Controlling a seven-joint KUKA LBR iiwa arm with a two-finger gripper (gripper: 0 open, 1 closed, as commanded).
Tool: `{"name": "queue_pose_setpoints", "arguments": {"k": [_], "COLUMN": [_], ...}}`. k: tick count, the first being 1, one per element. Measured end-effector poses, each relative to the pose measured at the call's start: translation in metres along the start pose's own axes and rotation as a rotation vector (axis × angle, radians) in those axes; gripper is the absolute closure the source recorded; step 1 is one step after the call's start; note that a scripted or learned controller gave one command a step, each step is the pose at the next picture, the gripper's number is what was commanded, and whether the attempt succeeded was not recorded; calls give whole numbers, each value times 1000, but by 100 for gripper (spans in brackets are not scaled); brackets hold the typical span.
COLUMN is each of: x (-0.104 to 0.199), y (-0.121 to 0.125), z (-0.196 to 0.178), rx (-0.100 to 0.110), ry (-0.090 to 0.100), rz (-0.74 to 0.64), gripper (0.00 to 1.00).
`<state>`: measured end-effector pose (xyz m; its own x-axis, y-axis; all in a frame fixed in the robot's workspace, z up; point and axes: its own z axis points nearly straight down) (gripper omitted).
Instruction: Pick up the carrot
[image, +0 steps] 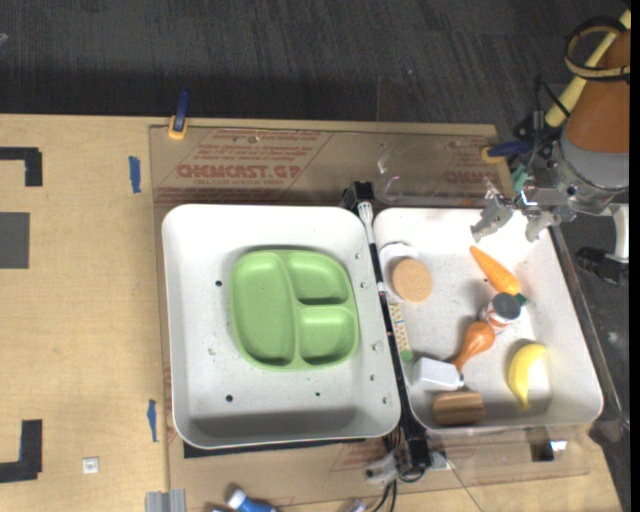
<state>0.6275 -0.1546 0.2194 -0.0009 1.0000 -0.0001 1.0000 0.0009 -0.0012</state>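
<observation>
The carrot (493, 267) is a short orange piece lying at a slant in the upper right of the right bin (440, 225). My gripper (514, 218) hangs above that bin's far right corner, up and slightly right of the carrot and apart from it. It is open, with nothing between its fingers (487, 216).
Just below the carrot are a small multicoloured object (504, 309) and an orange cone-shaped piece (476, 342). The same bin holds a yellow fruit (527, 372), a brown block (458, 406), a white block (436, 374) and a tan disc (410, 280). A green divided plate (295, 305) lies in the left bin (190, 300).
</observation>
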Motion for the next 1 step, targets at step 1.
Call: {"name": "queue_pose_setpoints", "arguments": {"k": [1], "x": [-42], "y": [8], "z": [123], "rx": [-5], "ry": [-1], "rz": [82], "gripper": [0]}}
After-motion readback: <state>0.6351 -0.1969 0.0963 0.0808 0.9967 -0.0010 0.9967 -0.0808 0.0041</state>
